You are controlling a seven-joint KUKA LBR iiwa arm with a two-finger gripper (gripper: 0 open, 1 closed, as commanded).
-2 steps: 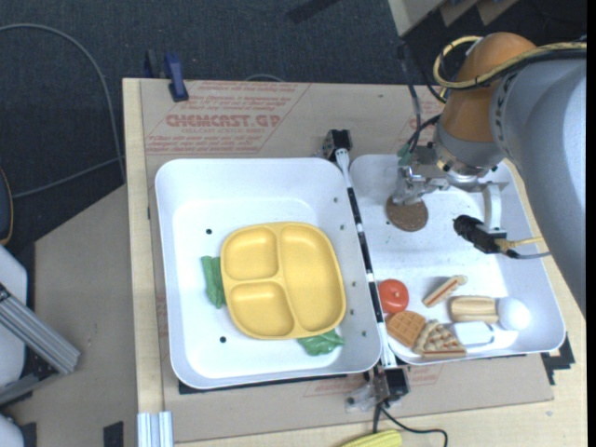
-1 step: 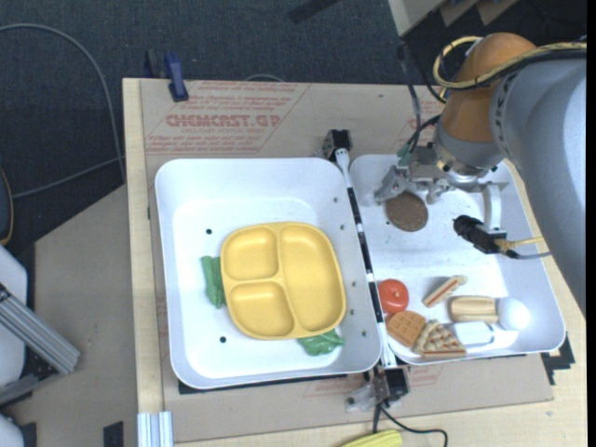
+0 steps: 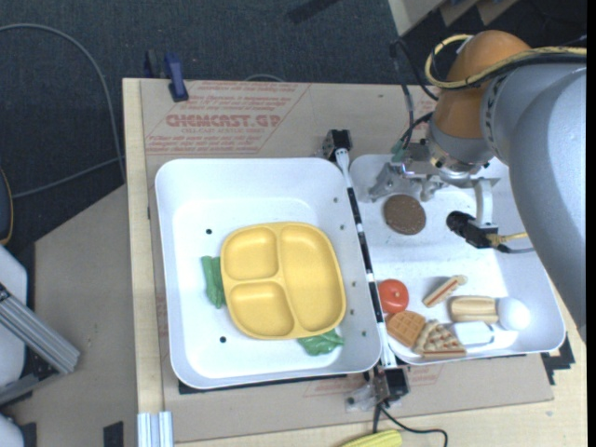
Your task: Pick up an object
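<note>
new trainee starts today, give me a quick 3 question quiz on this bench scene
1. True or false: the yellow divided plate lies in the left bin.
2. Which toy sits nearest the hand: A tomato, B brown round patty, C egg?
3. Fill in: the hot dog lies in the ___ bin.

Key: 1 true; 2 B; 3 right.

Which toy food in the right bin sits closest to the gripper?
The brown patty, lying alone at the bin's far end just below the gripper. The tomato, hot dog, waffle and the rest cluster at the near end.
</note>
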